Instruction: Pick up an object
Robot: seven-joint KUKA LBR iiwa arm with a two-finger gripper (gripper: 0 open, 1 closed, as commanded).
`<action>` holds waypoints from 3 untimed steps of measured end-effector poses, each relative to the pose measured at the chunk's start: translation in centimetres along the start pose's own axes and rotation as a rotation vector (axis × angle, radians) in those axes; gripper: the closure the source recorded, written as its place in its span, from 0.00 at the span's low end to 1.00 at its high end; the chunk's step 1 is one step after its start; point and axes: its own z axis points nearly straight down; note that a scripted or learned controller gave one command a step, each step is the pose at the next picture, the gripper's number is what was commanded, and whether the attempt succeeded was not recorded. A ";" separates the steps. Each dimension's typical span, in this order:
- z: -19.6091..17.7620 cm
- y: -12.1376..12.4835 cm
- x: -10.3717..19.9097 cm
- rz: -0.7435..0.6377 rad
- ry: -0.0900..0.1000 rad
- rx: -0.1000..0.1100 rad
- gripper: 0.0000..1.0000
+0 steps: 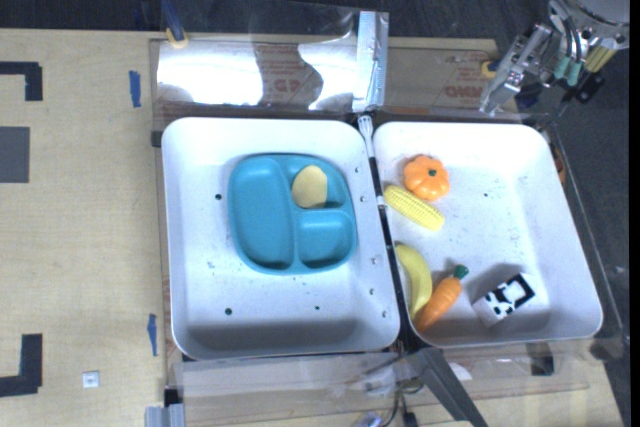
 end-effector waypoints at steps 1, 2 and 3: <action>1.8 3.4 0.7 -0.071 0.001 0.000 1.00; -4.2 -2.2 0.1 -0.259 -0.009 -0.001 1.00; -2.6 4.6 1.8 -0.417 -0.002 -0.002 1.00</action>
